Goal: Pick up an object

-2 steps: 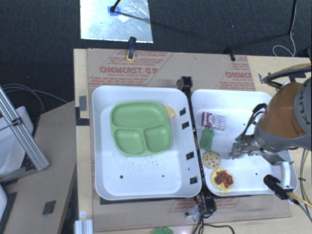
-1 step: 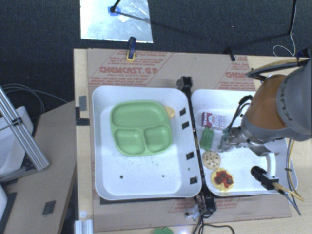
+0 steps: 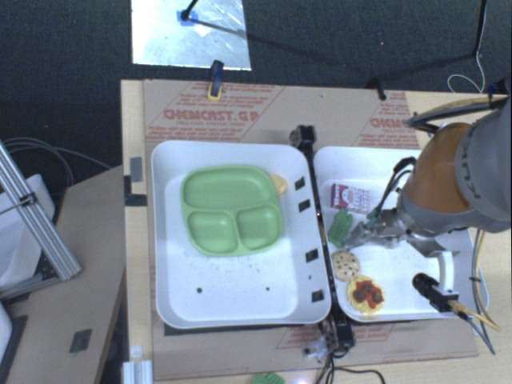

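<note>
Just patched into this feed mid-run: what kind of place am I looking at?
Likely a robotics lab test bench, not a kitchen: two white bins on cardboard, toy food like a pizza and cookie, and a green divided tray under the arm's gripper.

In the right-hand white bin, four small toy foods lie along its left side. Farthest is a flat maroon-and-white carton, lying on its side. Just nearer and to its left sits a green, ridged, leaf-like piece, tilted at an angle. Nearer again lies a round tan cookie with dark specks, flat. Nearest, by the bin's near wall, rests a round yellow pizza-like disc with red topping, just beside the cookie.
</note>
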You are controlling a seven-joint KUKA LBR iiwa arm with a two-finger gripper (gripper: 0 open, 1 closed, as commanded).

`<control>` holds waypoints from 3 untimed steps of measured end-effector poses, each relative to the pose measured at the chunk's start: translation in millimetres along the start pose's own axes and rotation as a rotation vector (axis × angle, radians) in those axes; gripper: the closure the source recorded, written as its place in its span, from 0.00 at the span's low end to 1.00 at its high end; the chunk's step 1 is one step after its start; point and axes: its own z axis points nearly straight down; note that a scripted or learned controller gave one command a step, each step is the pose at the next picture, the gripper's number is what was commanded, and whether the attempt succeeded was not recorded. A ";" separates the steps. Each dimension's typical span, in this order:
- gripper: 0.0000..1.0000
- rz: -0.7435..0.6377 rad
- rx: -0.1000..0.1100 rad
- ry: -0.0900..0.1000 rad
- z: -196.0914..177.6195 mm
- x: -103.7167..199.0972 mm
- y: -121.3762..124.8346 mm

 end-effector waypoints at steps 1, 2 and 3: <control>0.00 0.003 0.002 -0.001 0.2 -20.2 -8.4; 0.00 0.000 -0.008 -0.006 -1.6 -87.2 62.2; 0.00 -0.006 0.005 0.005 -13.8 -1.6 4.5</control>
